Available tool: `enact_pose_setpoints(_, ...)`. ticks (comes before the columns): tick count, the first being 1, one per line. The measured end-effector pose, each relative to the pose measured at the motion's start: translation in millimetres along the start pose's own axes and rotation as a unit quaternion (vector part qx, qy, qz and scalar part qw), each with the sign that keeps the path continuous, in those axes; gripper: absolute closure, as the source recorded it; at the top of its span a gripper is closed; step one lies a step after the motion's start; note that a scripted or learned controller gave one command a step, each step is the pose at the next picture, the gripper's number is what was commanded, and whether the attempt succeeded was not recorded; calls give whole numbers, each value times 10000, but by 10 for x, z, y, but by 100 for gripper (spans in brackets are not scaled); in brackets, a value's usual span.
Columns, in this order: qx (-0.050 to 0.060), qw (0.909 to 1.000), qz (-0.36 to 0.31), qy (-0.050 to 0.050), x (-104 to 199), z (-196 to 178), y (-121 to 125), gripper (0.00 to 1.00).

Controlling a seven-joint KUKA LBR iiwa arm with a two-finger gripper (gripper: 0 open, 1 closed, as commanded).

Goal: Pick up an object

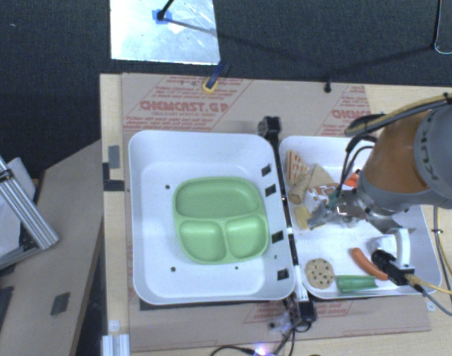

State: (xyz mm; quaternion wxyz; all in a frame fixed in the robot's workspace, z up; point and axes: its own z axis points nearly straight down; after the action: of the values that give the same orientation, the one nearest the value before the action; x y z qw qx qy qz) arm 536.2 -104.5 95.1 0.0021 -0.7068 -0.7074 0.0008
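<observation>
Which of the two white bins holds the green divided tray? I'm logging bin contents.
The left bin holds the green tray; the right bin holds loose food items.

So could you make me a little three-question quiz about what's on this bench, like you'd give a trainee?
1. True or false: the green divided tray lies in the same bin as the cookie.
2. Which item lies nearest the front edge of the right bin? A) sandwich wedge B) green stick-shaped piece C) gripper
3. Fill in: the arm reaches in over the ____ bin.

Key
1. False: the tray is in the left bin, the cookie in the right one.
2. B
3. right
</observation>
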Motion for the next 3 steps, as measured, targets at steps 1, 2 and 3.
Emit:
enact_pose_setpoints(1, -15, 10000, 0, -5, 3, 111, 4, 0)
enact_pose_setpoints(2, -35, 10000, -2, -7, 1, -6, 15, 100)
enact_pose_setpoints(3, -48, 10000, -11, -14, 5, -601, -55, 100)
